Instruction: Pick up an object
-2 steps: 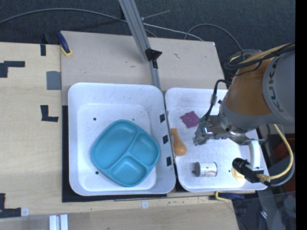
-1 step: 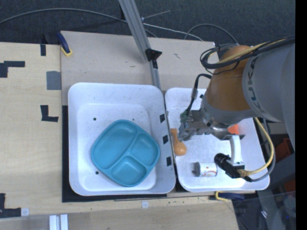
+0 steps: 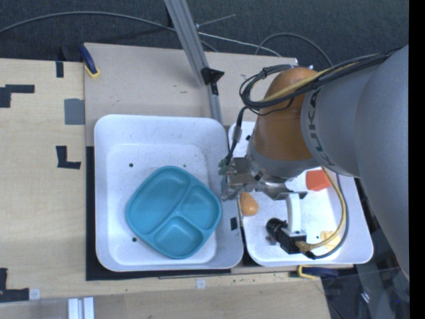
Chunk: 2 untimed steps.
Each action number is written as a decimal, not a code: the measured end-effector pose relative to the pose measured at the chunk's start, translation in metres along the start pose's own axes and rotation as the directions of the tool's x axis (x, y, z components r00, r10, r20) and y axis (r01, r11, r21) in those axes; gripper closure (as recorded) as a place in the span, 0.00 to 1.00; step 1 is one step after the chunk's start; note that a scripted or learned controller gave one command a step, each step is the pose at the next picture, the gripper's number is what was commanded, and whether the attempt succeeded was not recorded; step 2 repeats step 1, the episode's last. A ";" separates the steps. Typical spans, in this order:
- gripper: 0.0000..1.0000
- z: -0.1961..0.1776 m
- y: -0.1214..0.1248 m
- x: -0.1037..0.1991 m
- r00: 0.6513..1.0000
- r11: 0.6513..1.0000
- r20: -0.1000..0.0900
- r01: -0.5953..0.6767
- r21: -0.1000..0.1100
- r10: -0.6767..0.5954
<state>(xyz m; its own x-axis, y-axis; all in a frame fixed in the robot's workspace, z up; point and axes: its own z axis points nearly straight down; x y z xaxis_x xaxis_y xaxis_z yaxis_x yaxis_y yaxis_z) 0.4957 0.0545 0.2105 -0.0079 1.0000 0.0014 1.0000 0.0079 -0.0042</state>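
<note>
camera view looks down over the near edge of the worktop (image 3: 153,78), where two white bins sit side by side. the left bin (image 3: 103,178) carries a blue plate (image 3: 174,211) with three compartments, lying flat and turned at an angle, its right rim close to the wall the bins share. it looks too wide and flat for an easy pinch, which may be why the arm is working elsewhere.

in the right bin (image 3: 358,244), a small brown object (image 3: 249,205) lies on the floor near the shared wall. the end effector (image 3: 231,178) hangs just above and to the left of it, almost over the wall. whether it is released or clenched i cannot tell, since the wrist hides its tip, and nothing shows it grasping the brown object. judging by how close they are, that object is the likely target, and the wall beside it leaves little room on that side.

further back, a red and white thing (image 3: 317,180) lies partly under the arm (image 3: 285,118). beyond the bins, a metal rail (image 3: 186,28) slants across the worktop, well clear of the work.
</note>
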 end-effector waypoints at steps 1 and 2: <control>1.00 0.000 0.001 0.045 1.000 1.000 0.000 -0.001 -0.001 0.001; 1.00 0.000 0.001 0.045 1.000 1.000 0.000 -0.001 -0.001 0.001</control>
